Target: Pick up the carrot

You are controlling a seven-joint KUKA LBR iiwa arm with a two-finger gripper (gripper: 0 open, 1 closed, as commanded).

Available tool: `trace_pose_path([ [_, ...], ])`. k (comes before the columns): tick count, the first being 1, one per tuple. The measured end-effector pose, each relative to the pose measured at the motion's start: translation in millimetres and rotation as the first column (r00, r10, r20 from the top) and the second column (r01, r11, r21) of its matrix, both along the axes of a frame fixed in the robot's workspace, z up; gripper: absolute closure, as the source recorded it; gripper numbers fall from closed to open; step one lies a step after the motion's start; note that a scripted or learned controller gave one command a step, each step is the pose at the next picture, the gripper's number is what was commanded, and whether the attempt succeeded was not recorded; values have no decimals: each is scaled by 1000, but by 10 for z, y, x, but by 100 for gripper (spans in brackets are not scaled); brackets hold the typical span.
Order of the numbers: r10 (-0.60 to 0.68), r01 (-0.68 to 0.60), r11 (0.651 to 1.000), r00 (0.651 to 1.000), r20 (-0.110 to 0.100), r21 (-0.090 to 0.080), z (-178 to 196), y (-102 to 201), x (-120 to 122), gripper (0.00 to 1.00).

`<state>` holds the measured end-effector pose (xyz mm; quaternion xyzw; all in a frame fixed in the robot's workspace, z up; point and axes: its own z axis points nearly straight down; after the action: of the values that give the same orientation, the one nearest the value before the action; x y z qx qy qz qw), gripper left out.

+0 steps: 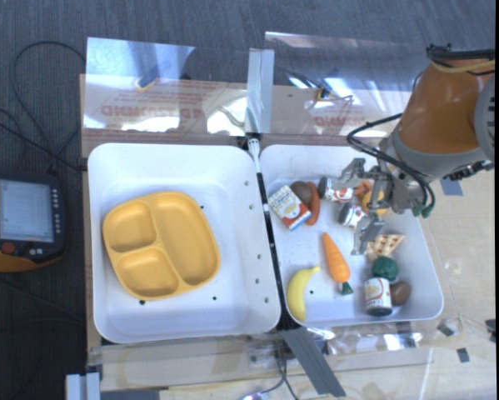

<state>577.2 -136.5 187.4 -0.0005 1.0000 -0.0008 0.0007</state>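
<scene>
Nearest the camera in the right bin (428, 302) lie a banana (299, 290) at the front-left corner and a small can (378, 297) toward the front right, with a green piece (385, 267) and a brown piece (400, 292) just beside it. The carrot (336, 262) lies between banana and can, tip pointing back, apart from the gripper. Behind it are a cracker-like piece (388, 243), a small carton (288, 207), a brown sausage-like item (309, 200) and another can (339, 192). The gripper (367, 223) hangs over the bin's back right; whether its fingers are spread or closed cannot be told, and nothing shows between them. The left bin (149, 161) holds a yellow tray (159, 243) with three compartments.
</scene>
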Motion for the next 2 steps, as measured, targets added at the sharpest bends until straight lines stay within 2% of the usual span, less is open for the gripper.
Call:
trace_pose_path([
  [1, 71, -71, 997, 997, 9, -2, -978, -25, -232, 0],
  [2, -53, 53, 999, 999, -11, 7, -986, -410, 412, 0],
])
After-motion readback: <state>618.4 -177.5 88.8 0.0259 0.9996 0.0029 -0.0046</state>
